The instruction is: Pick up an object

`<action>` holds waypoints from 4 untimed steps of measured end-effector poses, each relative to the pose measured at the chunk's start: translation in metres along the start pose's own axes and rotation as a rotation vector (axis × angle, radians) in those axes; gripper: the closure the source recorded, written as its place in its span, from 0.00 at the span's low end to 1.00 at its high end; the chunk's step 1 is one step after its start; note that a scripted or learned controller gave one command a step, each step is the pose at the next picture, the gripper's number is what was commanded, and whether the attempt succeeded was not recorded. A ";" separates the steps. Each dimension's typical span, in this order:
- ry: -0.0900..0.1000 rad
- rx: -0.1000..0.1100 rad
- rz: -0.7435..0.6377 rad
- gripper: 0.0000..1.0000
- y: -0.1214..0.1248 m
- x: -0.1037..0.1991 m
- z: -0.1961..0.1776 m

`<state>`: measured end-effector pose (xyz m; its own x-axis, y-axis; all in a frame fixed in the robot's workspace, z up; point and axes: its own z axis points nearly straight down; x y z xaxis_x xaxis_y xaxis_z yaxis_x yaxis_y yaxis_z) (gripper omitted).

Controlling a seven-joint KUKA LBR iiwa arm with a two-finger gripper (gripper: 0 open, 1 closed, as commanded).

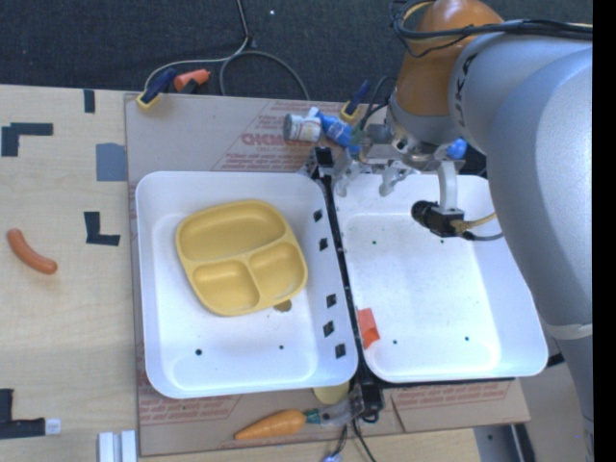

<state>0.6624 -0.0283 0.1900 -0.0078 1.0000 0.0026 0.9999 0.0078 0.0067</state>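
Gripper [364,186]: hanging over the far rim where the two bins meet, at the end of the grey arm [539,162] with its orange band [438,51].
Fingers [388,183]: spread apart, nothing between them.
Black fitting [438,218]: just right of the fingers, on a cable, above the right bin's far end.
Right bin [433,296]: nearer the camera than the fingers and a little to their right, white floor bare but for small dark spots.
Orange tag [367,327]: on the strip between the bins, well toward the camera from the fingers.
Yellow divided plate [241,256]: lying flat in the left bin [154,287], left of the fingers and well apart from them.
Small brown item [282,305]: peeking from under the plate's near edge, too small to identify.
Carrot [271,424]: outside the bins on the cardboard sheet, far toward the camera from the fingers.
Sausage [32,252]: on the wooden bench, farthest left of the fingers.
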 end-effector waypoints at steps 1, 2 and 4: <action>0.000 0.014 0.003 0.00 -0.094 0.055 0.006; -0.009 0.008 0.018 0.00 -0.102 -0.062 0.005; -0.006 0.006 0.010 0.00 -0.025 -0.077 0.032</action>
<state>0.6379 -0.1055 0.1578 0.0018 1.0000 -0.0030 1.0000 -0.0018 0.0007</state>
